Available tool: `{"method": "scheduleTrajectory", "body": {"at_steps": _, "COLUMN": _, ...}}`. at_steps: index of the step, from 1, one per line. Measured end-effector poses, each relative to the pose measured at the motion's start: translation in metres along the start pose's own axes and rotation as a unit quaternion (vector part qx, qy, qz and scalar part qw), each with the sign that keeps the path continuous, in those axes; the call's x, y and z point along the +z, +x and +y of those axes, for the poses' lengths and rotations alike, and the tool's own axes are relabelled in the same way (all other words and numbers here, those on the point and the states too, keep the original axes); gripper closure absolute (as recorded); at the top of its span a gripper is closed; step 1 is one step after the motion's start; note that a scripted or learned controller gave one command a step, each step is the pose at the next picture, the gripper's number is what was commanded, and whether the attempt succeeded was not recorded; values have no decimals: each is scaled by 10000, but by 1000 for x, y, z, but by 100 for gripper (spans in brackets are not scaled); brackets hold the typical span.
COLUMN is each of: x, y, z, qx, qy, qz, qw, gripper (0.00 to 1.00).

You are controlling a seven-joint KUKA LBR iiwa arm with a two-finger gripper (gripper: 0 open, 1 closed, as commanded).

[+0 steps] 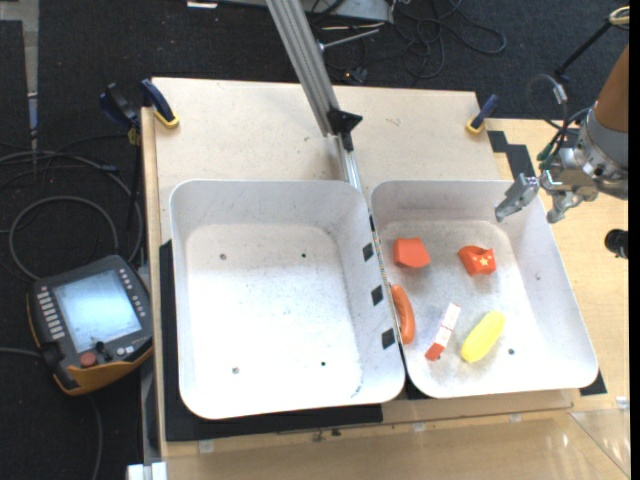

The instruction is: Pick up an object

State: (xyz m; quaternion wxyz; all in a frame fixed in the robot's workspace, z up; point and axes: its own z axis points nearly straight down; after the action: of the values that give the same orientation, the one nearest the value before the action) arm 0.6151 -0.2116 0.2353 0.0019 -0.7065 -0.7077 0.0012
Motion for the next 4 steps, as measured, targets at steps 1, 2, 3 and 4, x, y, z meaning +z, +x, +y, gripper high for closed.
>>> {"method": "scheduleTrajectory", "body": {"at_steps": 1, "x": -3, "y": 1, "z": 1, "qx": -12, "qy": -21, "qz": -8, "qw": 10000, "gripper": 0}}
{"method": "scheduleTrajectory", "body": {"at_steps": 2, "x": 43, "y": 5, "z": 7, "qx": -15, "qy": -1, "qz": -2, "qw": 10000, "gripper": 0}}
{"method": "scheduleTrajectory", "body": {"at_steps": 3, "x": 86, "y": 4, "z": 8, "qx": 5, "qy": -2, "qz": -2, "qw": 10000, "gripper": 0}}
{"method": "scheduleTrajectory", "body": {"at_steps": 4, "x": 140, "y": 5, "z": 7, "qx": 5, "qy": 2, "qz": -1, "qw": 10000, "gripper": 0}}
